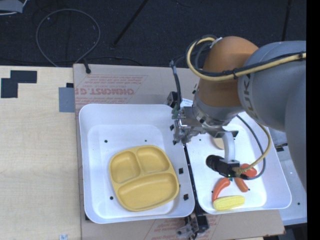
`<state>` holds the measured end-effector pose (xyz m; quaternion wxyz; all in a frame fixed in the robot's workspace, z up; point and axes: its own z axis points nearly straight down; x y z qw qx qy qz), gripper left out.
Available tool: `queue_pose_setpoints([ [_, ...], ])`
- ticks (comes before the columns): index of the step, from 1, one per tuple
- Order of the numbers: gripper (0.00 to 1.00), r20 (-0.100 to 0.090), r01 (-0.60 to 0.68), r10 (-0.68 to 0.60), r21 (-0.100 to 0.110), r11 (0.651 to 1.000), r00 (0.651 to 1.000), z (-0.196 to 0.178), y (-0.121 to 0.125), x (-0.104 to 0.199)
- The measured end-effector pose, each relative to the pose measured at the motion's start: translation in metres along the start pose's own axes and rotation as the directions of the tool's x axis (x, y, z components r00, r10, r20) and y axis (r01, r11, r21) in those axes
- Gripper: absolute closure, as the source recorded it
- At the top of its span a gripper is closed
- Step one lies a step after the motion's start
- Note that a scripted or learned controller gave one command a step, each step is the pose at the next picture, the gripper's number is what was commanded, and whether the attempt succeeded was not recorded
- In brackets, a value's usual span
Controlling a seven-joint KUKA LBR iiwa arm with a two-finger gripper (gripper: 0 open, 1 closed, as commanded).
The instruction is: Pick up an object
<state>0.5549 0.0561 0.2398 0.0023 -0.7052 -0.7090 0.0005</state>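
Observation:
In the right bin point(277, 194) a yellow corn cob point(229, 202) lies near the front wall. An orange carrot-shaped piece point(221, 186) lies just behind the cob, with a second orange piece point(242, 184) and a red piece point(250, 171) to its right. A pale beige piece point(217, 143) lies farther back, partly hidden by the arm. My gripper point(181, 132) hangs over the divide between the two bins, up and left of these things. I see nothing held in it.
The left bin point(95, 134) holds a yellow divided plate point(144, 177) at its front right. The grey arm with its orange band point(227, 79) covers the back of the right bin. A cardboard sheet point(107, 86) lies under both bins.

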Motion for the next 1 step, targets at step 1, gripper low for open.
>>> queue_pose_setpoints([
  [1, 1.00, 0.002, -0.001, 0.001, 0.003, 1.000, 1.000, 0.0209, -0.0009, 0.0498],
])
